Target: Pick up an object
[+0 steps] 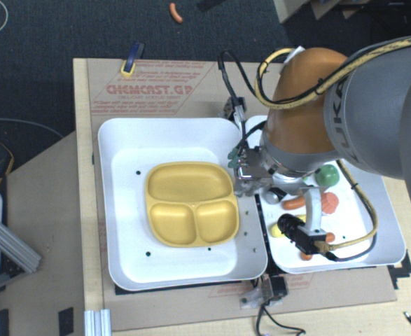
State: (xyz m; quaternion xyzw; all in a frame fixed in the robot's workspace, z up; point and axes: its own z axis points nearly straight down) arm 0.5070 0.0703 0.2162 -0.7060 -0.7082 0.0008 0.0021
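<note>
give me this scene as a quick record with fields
left bin: holds one yellow plate with three compartments, lying flat
right bin: small pieces, among them a green piece, a red piece, an orange piece and a yellow piece
arm: reaches in from the right, its wrist over the right bin's left side, close to the divide between the bins
floor beyond bench: small orange item

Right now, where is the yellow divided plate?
In the camera view, the yellow divided plate lies in the middle of the left bin, left of the arm.
</note>
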